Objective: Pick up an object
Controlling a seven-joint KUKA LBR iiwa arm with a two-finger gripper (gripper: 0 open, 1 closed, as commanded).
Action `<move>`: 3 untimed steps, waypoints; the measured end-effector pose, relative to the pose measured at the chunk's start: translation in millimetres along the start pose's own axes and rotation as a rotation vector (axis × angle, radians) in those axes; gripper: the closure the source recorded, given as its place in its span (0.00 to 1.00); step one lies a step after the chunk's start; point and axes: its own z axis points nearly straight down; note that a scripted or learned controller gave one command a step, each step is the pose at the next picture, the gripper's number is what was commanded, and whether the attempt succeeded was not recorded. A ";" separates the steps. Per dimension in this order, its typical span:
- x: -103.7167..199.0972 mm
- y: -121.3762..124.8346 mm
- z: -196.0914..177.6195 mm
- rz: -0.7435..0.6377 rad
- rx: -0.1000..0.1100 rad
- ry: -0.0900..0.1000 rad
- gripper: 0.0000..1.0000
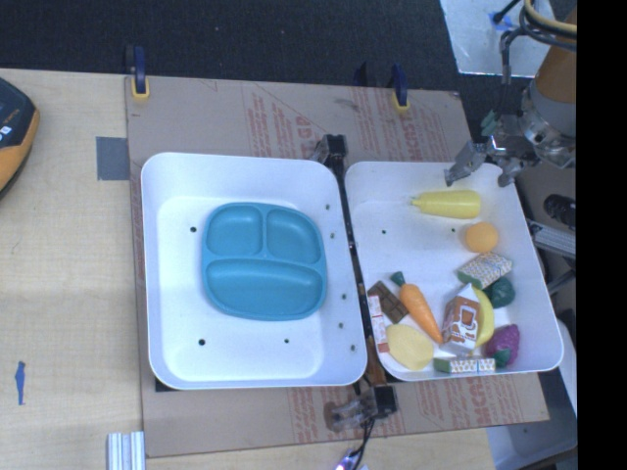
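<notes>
My gripper (485, 169) hangs over the far right corner of the right bin (377, 189), its two fingers spread apart with nothing between them. Just below it lies a yellow squash-shaped toy (448, 203). An orange ball (480, 237) sits a little nearer. Toward the bin's front lie a carrot (419, 306), a pale yellow lemon-like piece (409, 347), a banana (482, 311), a purple piece (504, 341), a dark green piece (501, 293) and small packets (458, 323).
The left bin (167, 262) holds a blue divided plate (264, 260). Both bins rest on brown cardboard (245, 116) clipped at its far edge. A yellow and black device (12, 130) lies at the bench's far left. Cables run by the arm at the upper right.
</notes>
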 end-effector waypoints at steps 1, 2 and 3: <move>-30.6 -81.5 43.0 0.005 0.010 0.001 0.00; -24.3 -8.3 39.8 -0.002 -0.007 -0.001 0.00; -29.0 -75.6 44.0 0.003 0.005 0.001 0.00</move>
